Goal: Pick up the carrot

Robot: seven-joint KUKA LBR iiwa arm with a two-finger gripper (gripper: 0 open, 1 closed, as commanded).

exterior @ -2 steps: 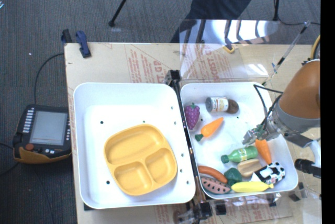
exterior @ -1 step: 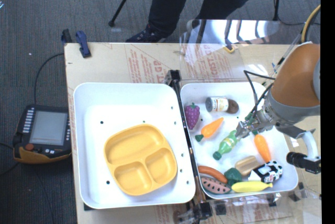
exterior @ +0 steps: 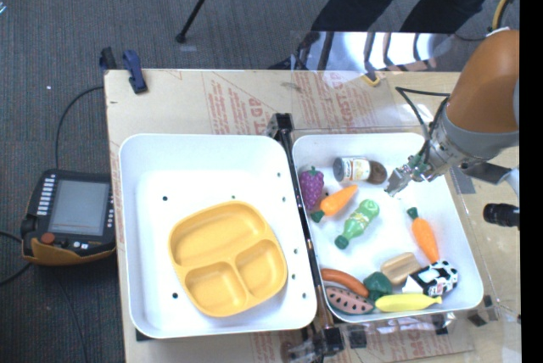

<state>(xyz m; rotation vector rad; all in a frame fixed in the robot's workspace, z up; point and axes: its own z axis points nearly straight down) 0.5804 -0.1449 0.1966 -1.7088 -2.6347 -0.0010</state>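
The task was not yet done, as far as the view showed. The gripper (exterior: 400, 181) hung over the upper part of the right bin (exterior: 450, 209), just beside a small brown-and-white jar (exterior: 356, 170) lying on its side, and nothing was between its fingers. The fingers looked only slightly apart, but they were small and dark in the picture, so I cannot tell how far open they were.

There were two carrots in the right bin. One carrot (exterior: 423, 237) lay below the gripper, near the bin's right wall — short, bright orange, with a small green top pointing up toward the gripper and the tip pointing down. It lay alone, apart from its neighbours. A second carrot (exterior: 336, 202) lay to the left, between a purple grape bunch (exterior: 311, 186) and a green bottle (exterior: 357, 222), tilted, its green end low.

Everything was still left to do, in my judgement: to come down over one carrot, close on it and lift. The one at the right seemed easier — it had free space around it.
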